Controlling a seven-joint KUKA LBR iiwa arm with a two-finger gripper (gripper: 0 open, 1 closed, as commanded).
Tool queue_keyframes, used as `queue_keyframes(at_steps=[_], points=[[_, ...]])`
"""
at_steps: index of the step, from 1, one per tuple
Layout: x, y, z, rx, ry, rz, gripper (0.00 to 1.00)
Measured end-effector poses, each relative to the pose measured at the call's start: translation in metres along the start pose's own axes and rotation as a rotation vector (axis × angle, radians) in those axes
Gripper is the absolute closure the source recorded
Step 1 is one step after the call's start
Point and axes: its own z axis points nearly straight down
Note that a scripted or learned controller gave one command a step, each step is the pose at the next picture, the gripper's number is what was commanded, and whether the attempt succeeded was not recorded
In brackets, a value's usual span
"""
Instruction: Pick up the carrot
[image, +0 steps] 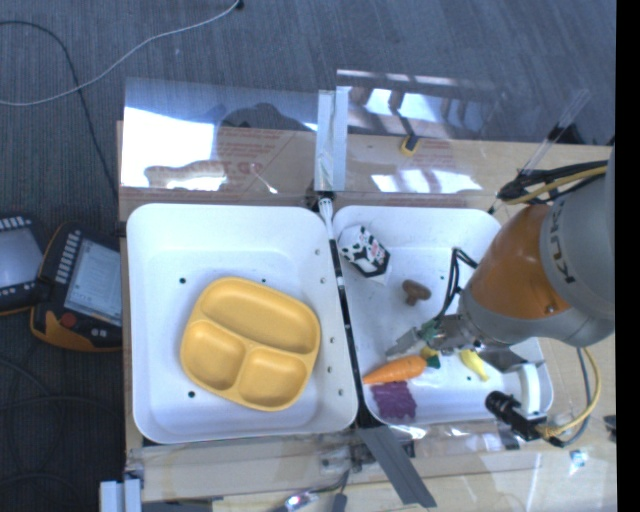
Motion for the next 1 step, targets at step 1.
queue_keyframes(at_steps=[1], points=[[0.0015,0.0026,-0.0118,-0.004,0.003,-0.002,1.00]])
